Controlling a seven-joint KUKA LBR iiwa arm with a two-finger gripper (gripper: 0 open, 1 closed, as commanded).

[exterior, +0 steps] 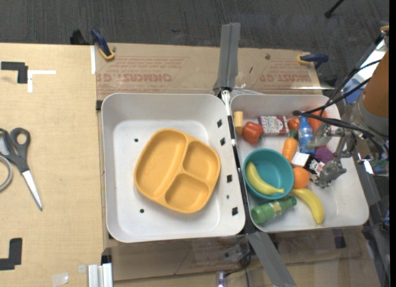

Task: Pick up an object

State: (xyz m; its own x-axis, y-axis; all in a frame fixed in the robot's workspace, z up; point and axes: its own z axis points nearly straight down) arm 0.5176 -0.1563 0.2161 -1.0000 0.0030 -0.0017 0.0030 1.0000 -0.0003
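1. The hand [328, 171] was hanging low over the right bin [346, 214], in its right half, reaching in from the right edge. Honestly couldn't tell how its fingers stood, too much metal and cable clutter there.
2. Nothing visibly sat between them, so no held object as far as I could see.
3. Right up against the hand's left side sat a small black-and-white item [314, 166] and an orange [301, 177], with a purple piece [323, 154] just above.
4. A bit further left of the hand was a teal bowl [270, 171] with a banana [265, 179] lying in it.
5. Below and slightly left of the hand, a second banana [310, 204] lay on the bin floor, and a green bottle [272, 210] lay on its side further left.
6. Up and left of the hand: a carrot-like orange thing [289, 148], a blue bottle [305, 132], a red-and-white packet [273, 124] and a red pepper-ish thing [252, 132].
7. Well off to the hand's left, the left bin [117, 174] held a yellow divided plate [177, 170].
8. Way further left, scissors [23, 163] lay on the tabletop [49, 218].
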